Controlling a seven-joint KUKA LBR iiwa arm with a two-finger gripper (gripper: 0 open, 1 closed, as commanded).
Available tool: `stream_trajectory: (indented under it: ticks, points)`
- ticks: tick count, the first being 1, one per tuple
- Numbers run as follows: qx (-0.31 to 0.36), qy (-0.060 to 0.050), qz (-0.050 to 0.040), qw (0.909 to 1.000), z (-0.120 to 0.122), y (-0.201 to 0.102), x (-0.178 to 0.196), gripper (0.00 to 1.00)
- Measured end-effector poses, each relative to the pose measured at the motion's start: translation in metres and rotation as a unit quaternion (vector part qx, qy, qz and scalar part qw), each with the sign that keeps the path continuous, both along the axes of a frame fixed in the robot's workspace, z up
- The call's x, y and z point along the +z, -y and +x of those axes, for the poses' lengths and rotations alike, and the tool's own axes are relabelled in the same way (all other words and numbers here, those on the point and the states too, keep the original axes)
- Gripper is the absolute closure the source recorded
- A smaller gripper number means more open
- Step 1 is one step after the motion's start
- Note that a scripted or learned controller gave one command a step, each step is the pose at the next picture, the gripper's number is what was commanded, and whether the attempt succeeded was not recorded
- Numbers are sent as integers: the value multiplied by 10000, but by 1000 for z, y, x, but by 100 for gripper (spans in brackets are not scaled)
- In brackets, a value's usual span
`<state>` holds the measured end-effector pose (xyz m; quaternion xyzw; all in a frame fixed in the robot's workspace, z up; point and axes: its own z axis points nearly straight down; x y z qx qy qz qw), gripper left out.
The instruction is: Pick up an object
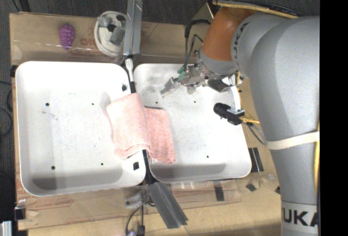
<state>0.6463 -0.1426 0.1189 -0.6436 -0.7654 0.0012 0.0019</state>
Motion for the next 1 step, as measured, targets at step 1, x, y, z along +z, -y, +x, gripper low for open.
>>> stream_trajectory:
  ticks: [1]
  points:
    - [255,-1,4,9997,-5,53,-27,0]
